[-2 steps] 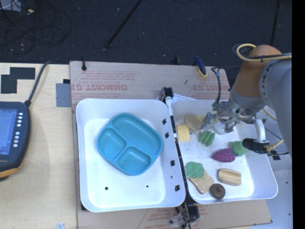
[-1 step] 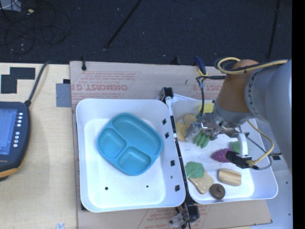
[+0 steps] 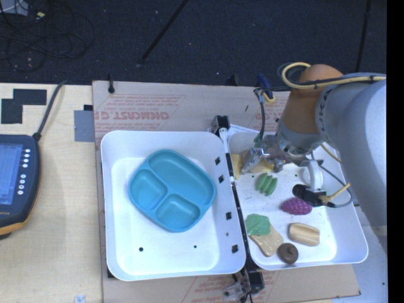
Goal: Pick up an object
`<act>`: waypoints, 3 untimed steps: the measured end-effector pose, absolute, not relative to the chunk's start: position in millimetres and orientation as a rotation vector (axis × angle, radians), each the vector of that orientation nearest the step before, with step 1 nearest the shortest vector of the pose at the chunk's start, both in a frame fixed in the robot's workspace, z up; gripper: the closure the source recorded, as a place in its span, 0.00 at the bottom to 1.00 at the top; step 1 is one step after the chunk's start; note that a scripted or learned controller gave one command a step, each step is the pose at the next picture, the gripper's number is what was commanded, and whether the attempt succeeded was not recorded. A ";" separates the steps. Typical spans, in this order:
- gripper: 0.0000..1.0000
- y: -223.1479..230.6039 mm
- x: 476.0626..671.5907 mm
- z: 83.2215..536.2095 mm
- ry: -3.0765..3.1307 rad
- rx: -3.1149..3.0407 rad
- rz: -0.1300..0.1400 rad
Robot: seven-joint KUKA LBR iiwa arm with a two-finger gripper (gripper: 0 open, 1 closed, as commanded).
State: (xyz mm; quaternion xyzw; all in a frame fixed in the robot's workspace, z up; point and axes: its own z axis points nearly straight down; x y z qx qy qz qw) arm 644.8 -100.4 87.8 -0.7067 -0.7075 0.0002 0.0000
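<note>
We are inspecting a surface (image 3: 57, 232) carrying two shallow white bins side by side. The left bin (image 3: 120, 245) is holding a blue divided plate (image 3: 171, 190), which is lying flat near the bin's middle, tilted in plan, with three compartments showing.

The right bin (image 3: 353, 248) is carrying the small items. We are noting a green ridged piece (image 3: 266, 184) toward the bin's upper middle, a purple bumpy piece (image 3: 296, 206) to its lower right, and a tan bread-like piece (image 3: 304, 233) below that. A green leaf-shaped piece (image 3: 256, 223) is lying on a flat tan slice (image 3: 269, 241) near the bin's left wall, and a dark brown ring (image 3: 288, 252) is sitting just beside the slice, near the front rim. A yellow piece (image 3: 237, 164) is showing at the bin's upper left, by the divider, partly hidden.

The arm (image 3: 344, 118) is reaching in from the right, its orange band above the wrist. The tool (image 3: 260, 158) is sitting low at the upper left part of the right bin, just above the green ridged piece and near the yellow piece. We are unable to tell its state, nor whether anything is in its grasp.

A tablet-like device (image 3: 16, 175) with a dark screen is resting at the left edge of the surface, well apart from the bins.
</note>
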 end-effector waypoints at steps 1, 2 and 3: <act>0.00 -127.9 595.9 87.8 -2.216 -2.221 0.004; 1.00 -127.9 598.3 98.8 -2.215 -2.223 0.000; 1.00 -65.0 564.8 256.1 -2.234 -2.220 -0.017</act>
